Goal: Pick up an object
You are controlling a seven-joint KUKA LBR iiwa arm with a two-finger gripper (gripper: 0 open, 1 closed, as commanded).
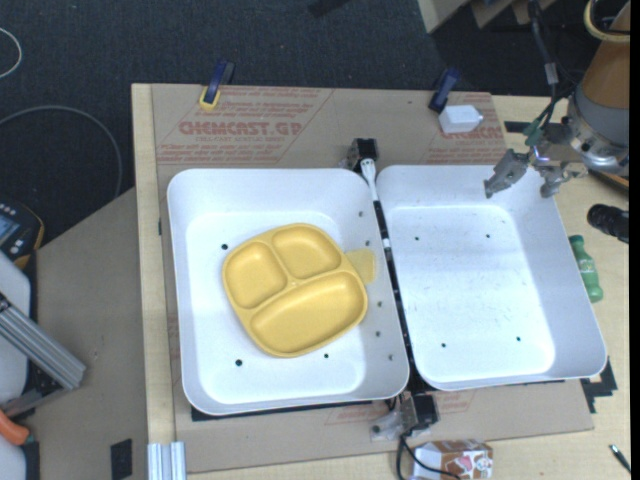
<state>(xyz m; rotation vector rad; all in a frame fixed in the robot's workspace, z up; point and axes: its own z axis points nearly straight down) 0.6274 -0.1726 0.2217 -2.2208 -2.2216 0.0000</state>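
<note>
A yellow plate (293,288) lies flat in the left bin (200,358); it looks like smooth plastic, with round corners and three shallow dips, two small ones at the far side and one long one at the near side; a small tab sticks out on its right edge, close to the bin's wall; the left bin is white and shiny with a curved rim; the right bin (480,288) sits just beside it, white too, with tiny dark specks on its floor; both rest on a brown cardboard sheet (300,118) with red letters; the gripper (524,174) hangs over the far right corner of the right bin, its two thin metal fingers spread apart with nothing between them.
</note>
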